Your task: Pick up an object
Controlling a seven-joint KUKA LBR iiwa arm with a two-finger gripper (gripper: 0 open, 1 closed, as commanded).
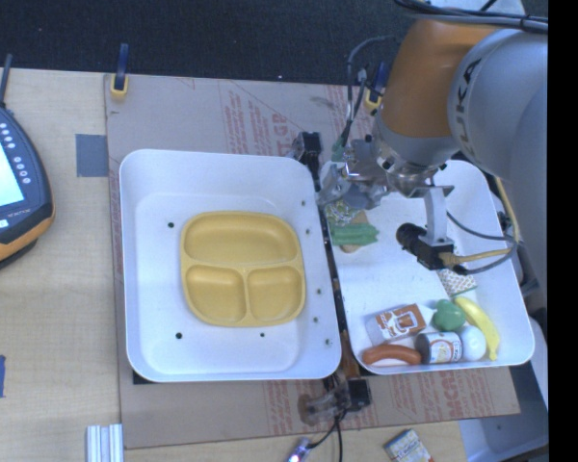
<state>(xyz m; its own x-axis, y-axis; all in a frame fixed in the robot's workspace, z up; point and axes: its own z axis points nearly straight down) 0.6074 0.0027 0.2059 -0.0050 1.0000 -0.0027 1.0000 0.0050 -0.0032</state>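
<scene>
My gripper point(348, 202) hangs low over the far left corner of the right bin point(385, 277), beneath the orange-banded wrist. A green leafy toy point(354, 233) lies just below it, close to the bin's left wall, and the gripper's tip seems to touch or hover right over its top. At the bin's near end lie a hot dog point(392, 356), a small brown carton point(398, 321), a little bottle point(441, 347), a green round fruit point(449, 316), a banana point(482, 323) and a white egg point(473, 343).
The left bin point(154, 258) holds a yellow three-compartment plate point(243, 266). A black cable clamp point(426, 245) and a patterned piece point(455, 280) hang beside the arm over the right bin. A teach pendant point(5, 186) sits at the far left of the bench.
</scene>
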